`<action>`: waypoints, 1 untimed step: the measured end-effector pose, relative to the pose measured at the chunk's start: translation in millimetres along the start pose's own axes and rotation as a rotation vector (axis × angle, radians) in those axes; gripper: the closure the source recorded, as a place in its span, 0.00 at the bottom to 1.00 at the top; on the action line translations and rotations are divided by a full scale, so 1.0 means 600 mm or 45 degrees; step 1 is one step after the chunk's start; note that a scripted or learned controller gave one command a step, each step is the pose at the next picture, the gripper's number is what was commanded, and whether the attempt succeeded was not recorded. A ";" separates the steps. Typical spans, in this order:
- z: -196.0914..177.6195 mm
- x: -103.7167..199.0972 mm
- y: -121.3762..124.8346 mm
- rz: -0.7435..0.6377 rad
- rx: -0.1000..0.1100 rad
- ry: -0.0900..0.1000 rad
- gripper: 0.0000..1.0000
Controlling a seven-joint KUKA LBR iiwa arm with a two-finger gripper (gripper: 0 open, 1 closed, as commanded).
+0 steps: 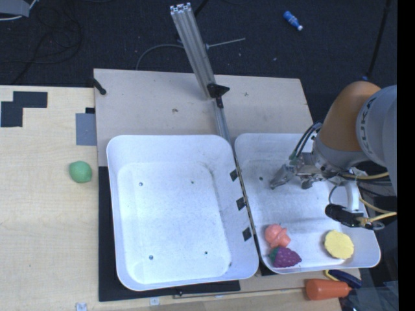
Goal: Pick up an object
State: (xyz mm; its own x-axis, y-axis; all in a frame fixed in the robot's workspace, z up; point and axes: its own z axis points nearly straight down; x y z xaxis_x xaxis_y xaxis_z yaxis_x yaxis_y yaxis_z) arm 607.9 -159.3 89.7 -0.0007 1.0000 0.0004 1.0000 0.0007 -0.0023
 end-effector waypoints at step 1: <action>-0.021 -0.002 0.001 0.002 -0.005 -0.001 1.00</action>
